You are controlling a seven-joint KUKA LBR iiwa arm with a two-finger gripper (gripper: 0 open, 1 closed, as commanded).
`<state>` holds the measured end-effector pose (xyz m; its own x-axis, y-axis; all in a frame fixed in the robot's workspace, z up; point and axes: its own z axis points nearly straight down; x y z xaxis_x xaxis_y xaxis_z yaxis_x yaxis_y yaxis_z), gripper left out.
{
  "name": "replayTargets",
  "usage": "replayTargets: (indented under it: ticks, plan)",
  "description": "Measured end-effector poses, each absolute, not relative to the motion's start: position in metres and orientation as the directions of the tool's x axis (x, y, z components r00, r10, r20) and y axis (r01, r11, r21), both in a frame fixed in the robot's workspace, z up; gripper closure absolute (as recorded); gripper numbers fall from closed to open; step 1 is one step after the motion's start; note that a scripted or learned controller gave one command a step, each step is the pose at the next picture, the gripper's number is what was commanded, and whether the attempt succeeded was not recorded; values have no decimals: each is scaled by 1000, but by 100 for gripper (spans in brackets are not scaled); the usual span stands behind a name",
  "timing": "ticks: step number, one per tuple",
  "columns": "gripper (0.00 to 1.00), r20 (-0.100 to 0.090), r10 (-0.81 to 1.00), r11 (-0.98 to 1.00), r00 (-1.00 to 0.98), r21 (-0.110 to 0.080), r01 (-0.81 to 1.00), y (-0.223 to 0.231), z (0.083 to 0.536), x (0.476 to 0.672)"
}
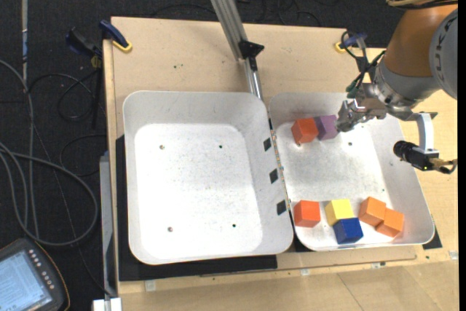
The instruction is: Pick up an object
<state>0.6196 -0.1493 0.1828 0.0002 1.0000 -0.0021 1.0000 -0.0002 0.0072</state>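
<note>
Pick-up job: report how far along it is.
Done: the gripper has reached the right bin and sits beside the purple block, which adjoins an orange block. In hand: closing in on the purple block. Left: grasping and lifting; every block, including the yellow block and blue block, rests on the bin floor.

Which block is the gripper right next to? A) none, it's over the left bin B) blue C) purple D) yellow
C: the gripper sits at the purple block, beside an orange block at the far end of the right bin.
</note>
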Motion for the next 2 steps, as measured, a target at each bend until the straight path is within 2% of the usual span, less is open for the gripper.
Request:
replayTargets:
  ticks: [2]
  plan:
    - [100, -2, 1000, 2, -2, 7, 1000, -153, 271, 616]
